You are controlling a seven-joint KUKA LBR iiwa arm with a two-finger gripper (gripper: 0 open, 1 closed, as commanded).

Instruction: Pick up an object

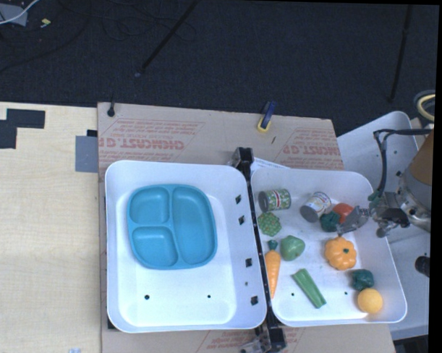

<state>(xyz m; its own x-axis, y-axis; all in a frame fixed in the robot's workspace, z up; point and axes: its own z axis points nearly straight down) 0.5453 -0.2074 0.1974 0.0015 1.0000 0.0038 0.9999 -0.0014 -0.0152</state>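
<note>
Bins are sitting side by side: the left bin [115, 291] carrying a blue tray [172, 226], the right bin [390, 315] carrying toy food. My gripper [361, 217] is hovering beside the dark green piece [329, 222]; whether it is spread I cannot tell. Nothing is looking lifted; picking is remaining.

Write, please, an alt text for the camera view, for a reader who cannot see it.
The robot's claw reaches in from the right over the right white bin, which holds toy food: two small cans, a carrot, an orange pumpkin, a lemon and green vegetables. The left white bin holds a blue divided plate.
</note>
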